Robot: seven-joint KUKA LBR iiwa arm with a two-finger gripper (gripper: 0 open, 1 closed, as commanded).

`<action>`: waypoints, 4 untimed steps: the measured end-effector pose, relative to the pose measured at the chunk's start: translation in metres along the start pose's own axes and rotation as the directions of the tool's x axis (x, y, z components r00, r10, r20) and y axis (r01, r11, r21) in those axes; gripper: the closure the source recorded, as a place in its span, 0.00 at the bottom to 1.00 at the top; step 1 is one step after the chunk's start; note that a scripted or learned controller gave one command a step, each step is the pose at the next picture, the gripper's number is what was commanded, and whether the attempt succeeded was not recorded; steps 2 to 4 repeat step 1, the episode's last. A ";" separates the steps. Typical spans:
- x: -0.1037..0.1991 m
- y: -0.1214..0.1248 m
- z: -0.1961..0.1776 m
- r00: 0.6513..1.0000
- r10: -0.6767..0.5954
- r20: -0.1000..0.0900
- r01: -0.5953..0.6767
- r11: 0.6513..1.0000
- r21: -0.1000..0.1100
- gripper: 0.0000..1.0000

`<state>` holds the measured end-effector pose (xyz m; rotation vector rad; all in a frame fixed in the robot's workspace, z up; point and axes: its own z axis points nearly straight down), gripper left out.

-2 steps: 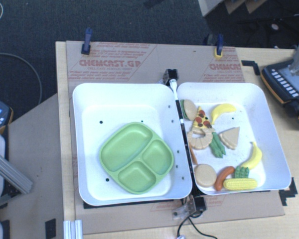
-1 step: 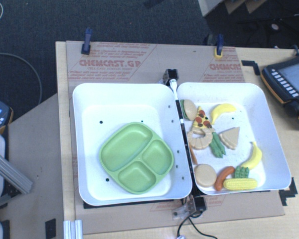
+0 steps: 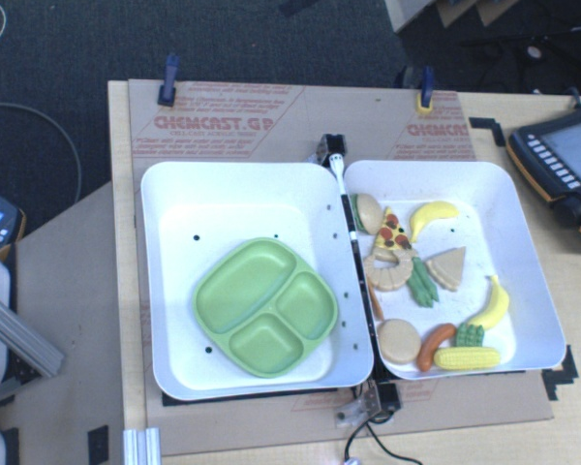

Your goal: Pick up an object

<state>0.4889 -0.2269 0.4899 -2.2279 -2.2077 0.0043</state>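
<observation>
Toy food pieces are heaped in the right bin (image 3: 523,221), while one green divided plate (image 3: 265,305) with three compartments lies in the left bin (image 3: 174,201). From left to right in the right bin can be counted: a pizza slice (image 3: 392,231) among a few tan rounds, green beans (image 3: 422,283), a tan wedge (image 3: 448,267), a sausage (image 3: 433,346), one corn cob (image 3: 467,358) and two bananas (image 3: 432,216) (image 3: 494,304). Both bins rest on the surface (image 3: 271,114). How the claw stands cannot be told.
</observation>
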 end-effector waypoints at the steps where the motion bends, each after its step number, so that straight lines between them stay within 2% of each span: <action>1: 0.114 0.045 -0.048 1.000 -0.022 0.002 0.022 1.000 -0.015 1.00; 4: 0.114 0.045 -0.048 1.000 -0.022 0.002 0.022 1.000 -0.015 1.00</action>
